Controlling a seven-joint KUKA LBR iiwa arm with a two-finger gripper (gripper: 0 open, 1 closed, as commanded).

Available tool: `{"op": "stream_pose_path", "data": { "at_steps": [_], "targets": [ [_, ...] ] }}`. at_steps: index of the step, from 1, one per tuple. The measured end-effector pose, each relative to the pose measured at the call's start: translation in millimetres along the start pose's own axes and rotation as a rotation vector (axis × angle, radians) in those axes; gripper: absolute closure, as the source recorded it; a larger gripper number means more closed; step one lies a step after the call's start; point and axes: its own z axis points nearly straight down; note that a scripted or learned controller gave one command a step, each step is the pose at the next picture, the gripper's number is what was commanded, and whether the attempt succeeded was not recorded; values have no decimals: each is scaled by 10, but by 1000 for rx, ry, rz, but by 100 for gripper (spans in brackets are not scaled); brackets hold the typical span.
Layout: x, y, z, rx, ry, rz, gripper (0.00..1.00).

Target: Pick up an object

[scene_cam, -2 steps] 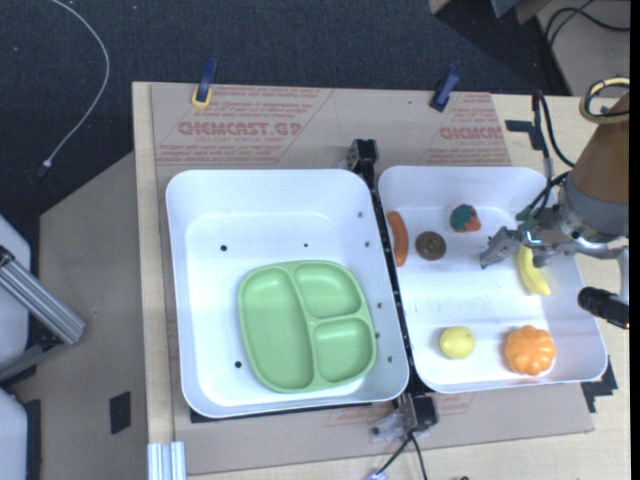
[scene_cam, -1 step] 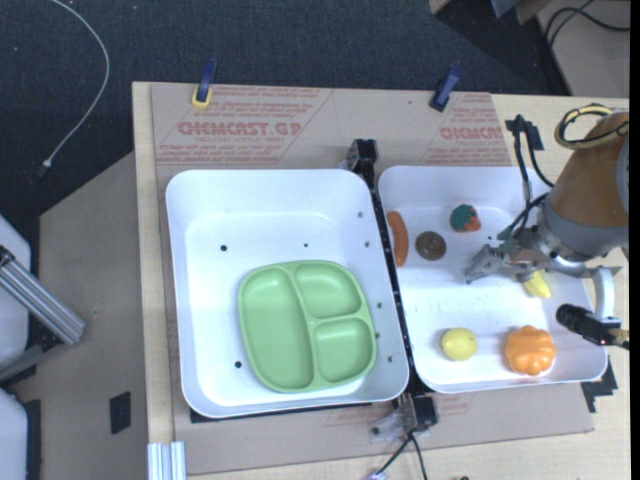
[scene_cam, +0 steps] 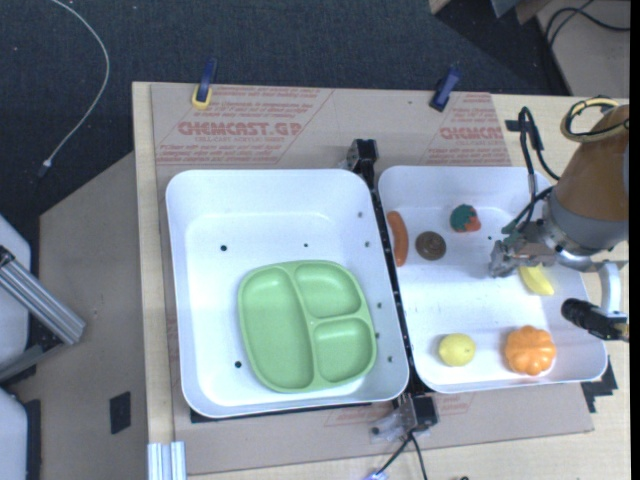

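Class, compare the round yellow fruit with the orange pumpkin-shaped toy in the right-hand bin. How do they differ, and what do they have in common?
The yellow fruit is plain yellow with a smooth surface; the orange pumpkin is orange with ribbed lobes. The yellow fruit looks smaller than the orange pumpkin. The yellow fruit lies nearer the divide between the bins; the orange pumpkin lies nearer the bin's right rim. Both are roundish and rest along the near side of the right bin, apart from the gripper.

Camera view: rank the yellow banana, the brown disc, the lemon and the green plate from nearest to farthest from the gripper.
From the gripper:
1. Yellow banana, right beside it in the right bin.
2. Brown disc, further toward the bins' divide.
3. Lemon, at that bin's near edge.
4. Green plate, away in the left bin.
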Motion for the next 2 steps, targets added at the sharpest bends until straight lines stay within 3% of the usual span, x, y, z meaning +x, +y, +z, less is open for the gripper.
{"op": "stream_pose_path", "data": {
  "at_steps": [2],
  "targets": [
    [-38,10,-1207,-6,-3,-1,100]
  ]
}}
